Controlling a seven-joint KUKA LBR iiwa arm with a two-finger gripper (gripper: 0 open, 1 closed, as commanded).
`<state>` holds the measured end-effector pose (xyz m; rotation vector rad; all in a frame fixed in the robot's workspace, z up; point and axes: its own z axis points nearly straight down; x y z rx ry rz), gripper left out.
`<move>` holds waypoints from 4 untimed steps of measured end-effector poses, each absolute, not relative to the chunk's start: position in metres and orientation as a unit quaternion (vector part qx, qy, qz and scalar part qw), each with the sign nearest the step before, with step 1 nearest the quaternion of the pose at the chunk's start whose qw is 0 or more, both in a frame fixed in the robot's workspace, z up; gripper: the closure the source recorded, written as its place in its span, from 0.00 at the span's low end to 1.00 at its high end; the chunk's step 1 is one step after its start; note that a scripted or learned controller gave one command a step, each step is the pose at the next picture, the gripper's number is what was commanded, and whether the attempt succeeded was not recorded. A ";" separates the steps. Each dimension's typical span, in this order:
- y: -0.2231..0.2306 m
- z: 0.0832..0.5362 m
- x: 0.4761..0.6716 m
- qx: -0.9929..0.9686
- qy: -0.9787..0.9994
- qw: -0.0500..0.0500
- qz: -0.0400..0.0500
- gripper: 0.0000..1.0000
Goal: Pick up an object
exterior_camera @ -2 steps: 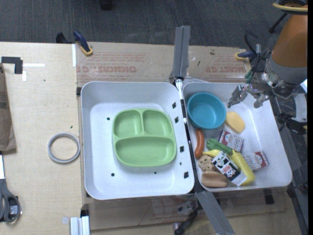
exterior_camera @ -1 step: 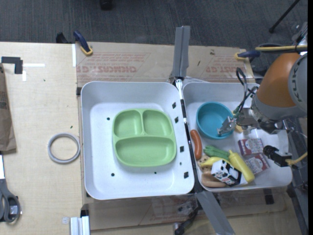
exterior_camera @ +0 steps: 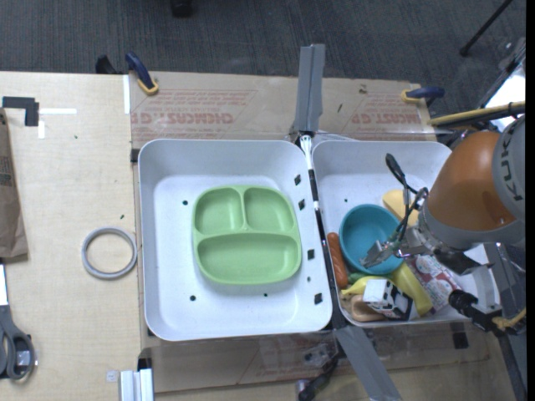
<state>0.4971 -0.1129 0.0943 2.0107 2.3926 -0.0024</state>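
The end effector [exterior_camera: 386,253] hovers at the blue bowl [exterior_camera: 366,235], reaching to grasp; grip state I cannot tell. Next: close and lift.

Two bins sit side by side — the left bin [exterior_camera: 159,224] holds a divided plate [exterior_camera: 247,234]; the right bin [exterior_camera: 355,161] holds a bowl [exterior_camera: 364,232], with a sausage [exterior_camera: 336,259] just left of it and a banana [exterior_camera: 408,284] in front.

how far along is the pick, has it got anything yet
Done: the arm has reached into the right bin, and the gripper is low over the blue bowl. In hand: nothing visibly between its fingers. Left: grasp and lift an object; the green plate sits untouched in the left bin.
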 end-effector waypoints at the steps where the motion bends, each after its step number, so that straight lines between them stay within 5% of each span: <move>1: -0.143 0.093 0.480 0.587 0.810 0.004 0.001 0.00; 2: -0.145 0.107 0.487 0.590 0.807 0.015 0.005 1.00; 3: -0.144 0.104 0.483 0.589 0.808 0.009 0.003 0.00; 4: -0.118 0.124 0.568 0.540 0.842 0.001 0.000 0.00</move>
